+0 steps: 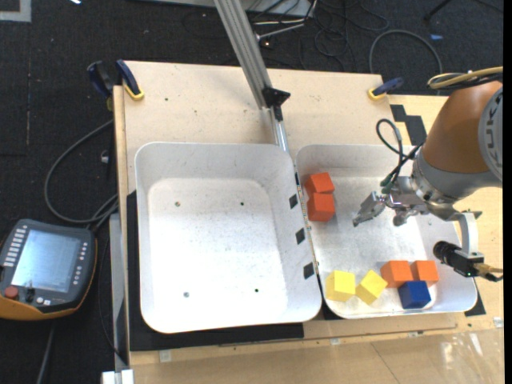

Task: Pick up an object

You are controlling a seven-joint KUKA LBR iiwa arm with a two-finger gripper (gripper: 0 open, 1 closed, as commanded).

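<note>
In the right bin lie several blocks. Two orange blocks sit touching near its left wall. Along the front edge are two yellow blocks, two more orange blocks and a blue block. My gripper hangs over the bare middle of this bin, to the right of the orange pair and above the front row. Its fingers stand open with nothing between them. The grey arm with its orange band reaches in from the right.
The left bin stands beside the right one, sharing a raised middle wall. A metal pole slants down to the bins' back junction. A teach pendant lies off the bench at the left. Clamps hold the back corners.
</note>
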